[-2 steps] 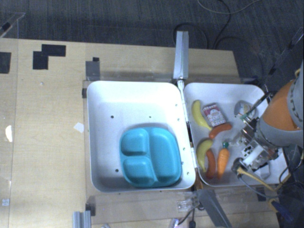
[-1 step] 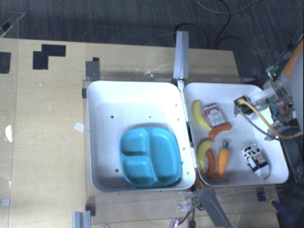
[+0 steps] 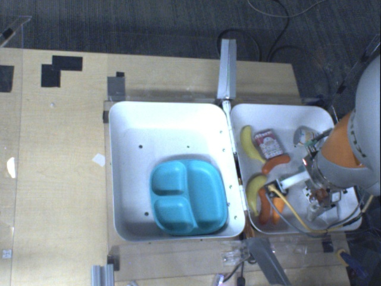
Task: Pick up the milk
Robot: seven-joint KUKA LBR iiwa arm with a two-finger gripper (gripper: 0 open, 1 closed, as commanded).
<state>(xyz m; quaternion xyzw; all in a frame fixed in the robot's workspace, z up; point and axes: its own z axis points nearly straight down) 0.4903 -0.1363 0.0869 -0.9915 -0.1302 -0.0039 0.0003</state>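
Milk carton is seen lying in the far half of the right bin, just beside a yellow banana and close to a red sausage. Gripper is seen low in that bin's near right corner, apart from the carton; how wide the claw stands cannot be told.

My arm is a thick, smooth tube in a rounded pale grey casing with a soft sheen. Above my wrist a broad orange band wraps around it, bright against the grey. The wrist itself is a darker grey ring with a paler rim. Below it, my gripper is a small cluster of silvery metal and dark parts, too blurred to show finer detail.
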